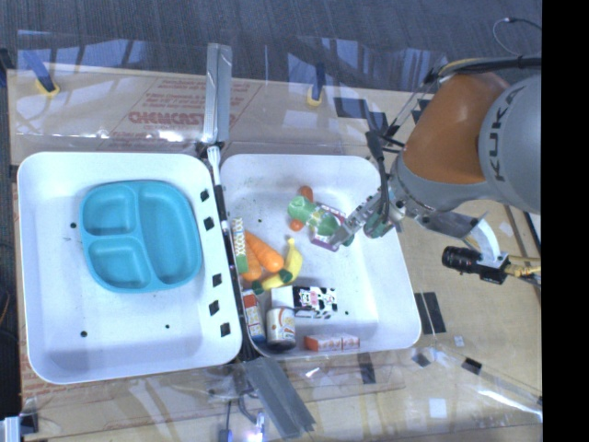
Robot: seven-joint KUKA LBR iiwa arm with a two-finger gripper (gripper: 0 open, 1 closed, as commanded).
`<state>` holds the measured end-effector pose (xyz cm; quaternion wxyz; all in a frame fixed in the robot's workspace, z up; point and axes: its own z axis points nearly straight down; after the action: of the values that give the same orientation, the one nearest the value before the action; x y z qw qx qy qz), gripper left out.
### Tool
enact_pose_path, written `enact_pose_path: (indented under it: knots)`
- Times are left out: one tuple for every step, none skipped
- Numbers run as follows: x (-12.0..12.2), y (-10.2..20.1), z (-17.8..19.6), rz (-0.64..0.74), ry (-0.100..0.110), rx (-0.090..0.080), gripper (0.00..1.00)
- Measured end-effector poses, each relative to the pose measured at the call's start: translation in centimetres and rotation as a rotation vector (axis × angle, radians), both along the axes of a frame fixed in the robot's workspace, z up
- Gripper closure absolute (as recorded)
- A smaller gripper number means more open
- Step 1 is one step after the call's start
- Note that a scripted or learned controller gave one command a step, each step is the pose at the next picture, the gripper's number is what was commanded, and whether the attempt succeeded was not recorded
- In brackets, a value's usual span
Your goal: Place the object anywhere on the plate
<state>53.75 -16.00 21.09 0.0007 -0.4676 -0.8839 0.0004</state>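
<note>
A blue plate [140, 233] with three compartments lies in the left bin [55, 339]. In the right bin [391, 293], a green bottle with a purple and white label [317, 221] lies on its side near the middle. My gripper [354, 225] is low in that bin, right at the bottle's right end and touching or nearly touching it. The grey arm with its orange band [451, 136] reaches in from the right, above the bin's right wall.
The right bin also holds a small orange item [305, 192], a carrot [262, 251], a banana [293, 261], a cow-patterned carton [315, 299], a can [281, 325] and a red box [331, 343]. A divider [221, 238] separates the bins.
</note>
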Motion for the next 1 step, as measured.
enact_pose_path:
  knots:
    - [0.57,5.41,3.57,0.417,-0.004,-0.001,1.00]
